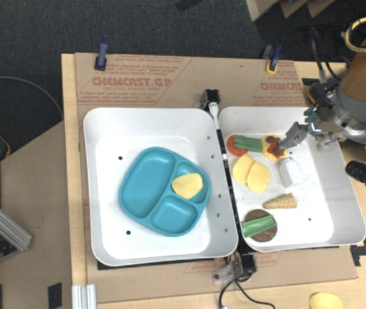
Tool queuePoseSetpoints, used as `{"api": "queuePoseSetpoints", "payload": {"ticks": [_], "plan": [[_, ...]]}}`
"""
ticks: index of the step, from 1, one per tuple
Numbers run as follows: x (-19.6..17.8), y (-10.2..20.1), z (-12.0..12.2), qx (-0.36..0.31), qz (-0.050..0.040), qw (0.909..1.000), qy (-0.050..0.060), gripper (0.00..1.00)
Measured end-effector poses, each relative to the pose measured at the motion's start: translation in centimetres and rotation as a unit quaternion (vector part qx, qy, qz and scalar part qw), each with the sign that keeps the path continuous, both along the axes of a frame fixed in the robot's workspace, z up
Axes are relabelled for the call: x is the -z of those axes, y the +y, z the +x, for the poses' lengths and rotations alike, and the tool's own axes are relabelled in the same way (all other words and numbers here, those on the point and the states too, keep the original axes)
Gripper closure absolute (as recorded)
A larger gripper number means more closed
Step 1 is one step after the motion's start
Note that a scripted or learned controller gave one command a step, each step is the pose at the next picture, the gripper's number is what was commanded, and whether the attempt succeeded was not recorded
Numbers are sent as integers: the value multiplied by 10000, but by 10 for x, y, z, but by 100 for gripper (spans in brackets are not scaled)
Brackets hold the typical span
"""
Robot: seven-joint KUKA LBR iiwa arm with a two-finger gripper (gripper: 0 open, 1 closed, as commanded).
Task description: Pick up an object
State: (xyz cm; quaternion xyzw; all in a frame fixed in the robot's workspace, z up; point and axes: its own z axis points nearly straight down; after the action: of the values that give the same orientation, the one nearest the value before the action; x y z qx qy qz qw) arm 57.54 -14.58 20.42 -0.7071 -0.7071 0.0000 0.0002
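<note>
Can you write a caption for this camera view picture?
Gripper hovers over toy food in the right bin; blue plate sits left.

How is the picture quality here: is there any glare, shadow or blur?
Camera view: even, soft light; the white bins look bright but keep detail; the blue plate and yellow pieces are sharp with faint shadows; the gripper looks slightly soft.

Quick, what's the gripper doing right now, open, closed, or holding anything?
Gripper: over the right bin, near the toy food; open or shut cannot be told.
</note>
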Motion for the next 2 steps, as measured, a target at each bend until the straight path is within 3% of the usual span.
{"api": "queuePoseSetpoints", "payload": {"ticks": [1,2], "plan": [[53,27,54,-16,-9,10000,-26,0],[-21,53,-26,1,11,10000,12,0]]}}
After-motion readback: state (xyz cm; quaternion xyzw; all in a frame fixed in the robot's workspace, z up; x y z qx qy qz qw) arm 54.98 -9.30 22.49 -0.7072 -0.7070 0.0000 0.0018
